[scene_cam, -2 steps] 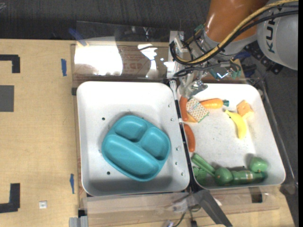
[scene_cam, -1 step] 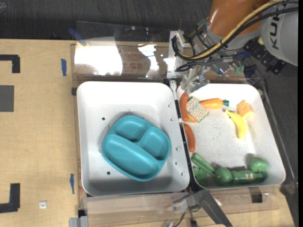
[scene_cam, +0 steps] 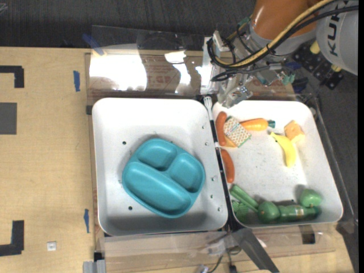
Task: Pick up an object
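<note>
Tool [scene_cam: 232, 95] poised over right bin's [scene_cam: 327, 169] far-left corner, likely lining up on the hotdog [scene_cam: 221, 124] or carrot [scene_cam: 253, 124]; finger state impossible to tell.

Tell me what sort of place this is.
Probably a robot grasping test bench in a lab. A grey arm with an orange band reaches over two shallow white plastic bins, one holding a teal divided plastic tray, the other toy food such as a yellow plastic banana.
</note>
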